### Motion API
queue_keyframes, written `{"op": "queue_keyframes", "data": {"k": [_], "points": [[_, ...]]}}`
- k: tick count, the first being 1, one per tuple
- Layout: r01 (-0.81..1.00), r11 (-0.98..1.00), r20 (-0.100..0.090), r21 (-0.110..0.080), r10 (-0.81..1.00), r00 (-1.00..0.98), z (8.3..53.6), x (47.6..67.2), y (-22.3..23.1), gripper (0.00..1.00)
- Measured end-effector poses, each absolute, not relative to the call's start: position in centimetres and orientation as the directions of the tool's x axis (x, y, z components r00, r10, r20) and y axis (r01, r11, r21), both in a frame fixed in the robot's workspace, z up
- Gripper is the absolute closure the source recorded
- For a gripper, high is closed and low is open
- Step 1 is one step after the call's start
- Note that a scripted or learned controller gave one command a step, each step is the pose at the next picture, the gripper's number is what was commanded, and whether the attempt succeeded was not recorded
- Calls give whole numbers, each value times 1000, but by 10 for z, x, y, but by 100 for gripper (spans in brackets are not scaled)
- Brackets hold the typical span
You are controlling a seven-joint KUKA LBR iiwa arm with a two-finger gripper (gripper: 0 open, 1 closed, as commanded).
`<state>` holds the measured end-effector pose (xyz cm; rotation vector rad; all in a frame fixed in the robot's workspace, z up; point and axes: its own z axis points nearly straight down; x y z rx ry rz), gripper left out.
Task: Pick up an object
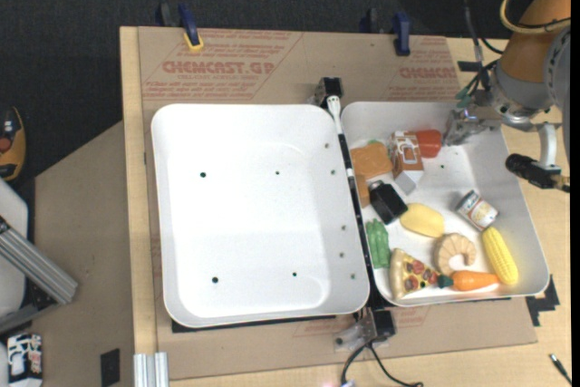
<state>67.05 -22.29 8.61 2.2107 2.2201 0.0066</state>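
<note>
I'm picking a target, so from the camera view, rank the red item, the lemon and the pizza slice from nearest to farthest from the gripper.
1. Red item, just left of the gripper.
2. Lemon, mid-bin.
3. Pizza slice, at the right bin's near edge.

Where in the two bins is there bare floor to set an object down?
The left bin is bare white floor throughout. The right bin is crowded: bread, corn, carrot and pizza slice fill its middle and near end.
</note>
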Motion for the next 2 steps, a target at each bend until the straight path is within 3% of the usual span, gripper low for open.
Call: {"op": "queue_keyframes", "data": {"k": [1, 2], "points": [[1000, -3, 4, -10, 1000, 3, 84, 564, -196, 100], [1000, 5, 1, 3, 1000, -5, 85, 598, -144, 100]]}}
